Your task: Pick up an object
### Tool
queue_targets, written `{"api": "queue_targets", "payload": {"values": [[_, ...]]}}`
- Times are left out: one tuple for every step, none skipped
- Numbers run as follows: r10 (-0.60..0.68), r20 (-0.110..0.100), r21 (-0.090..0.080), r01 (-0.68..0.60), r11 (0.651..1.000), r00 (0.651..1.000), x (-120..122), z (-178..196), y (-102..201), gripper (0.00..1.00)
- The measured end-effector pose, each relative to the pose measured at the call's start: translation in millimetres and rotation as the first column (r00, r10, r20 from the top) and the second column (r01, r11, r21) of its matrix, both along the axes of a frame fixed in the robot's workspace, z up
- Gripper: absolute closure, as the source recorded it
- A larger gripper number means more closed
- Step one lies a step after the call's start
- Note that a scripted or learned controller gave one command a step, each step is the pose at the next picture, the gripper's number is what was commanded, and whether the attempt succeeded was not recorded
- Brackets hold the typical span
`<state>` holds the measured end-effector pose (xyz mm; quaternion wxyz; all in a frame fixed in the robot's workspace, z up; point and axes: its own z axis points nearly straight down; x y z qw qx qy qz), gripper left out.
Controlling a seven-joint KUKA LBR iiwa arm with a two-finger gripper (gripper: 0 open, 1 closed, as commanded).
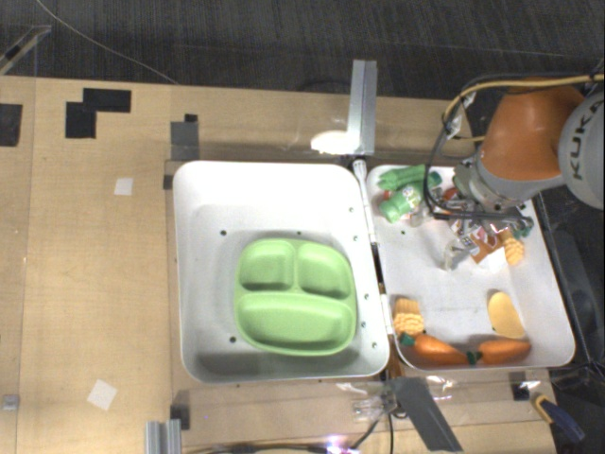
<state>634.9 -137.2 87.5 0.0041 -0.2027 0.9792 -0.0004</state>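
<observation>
Bearing "KUKA" lettering: grey arm [581,149]

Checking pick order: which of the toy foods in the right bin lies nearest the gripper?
The small yellow corn piece, just right of the gripper; the orange carrots lie along the bin's near edge.

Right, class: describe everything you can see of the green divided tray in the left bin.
The green tray looks like smooth, matte plastic, light green, with rounded corners. It has three compartments: two smaller ones at the far side, one long one at the near side. It lies flat, right way up, slightly turned, about mid-floor in the left bin, touching nothing else.
</observation>
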Motion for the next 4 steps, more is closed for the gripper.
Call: {"api": "queue_targets", "payload": {"values": [[0.048,0.001,-0.001,-0.048,0.999,0.999,27.6,-1.2,-29.4,0.0],[-0.088,0.0,0.0,0.088,0.996,0.996,36.5,-1.1,-17.0,0.0],[-0.088,0.013,0.002,0.088,0.996,0.996,40.6,11.6,-15.9,1.0],[-0.191,0.009,0.003,0.191,0.982,0.982,38.7,117.3,33.0,1.0]]}}
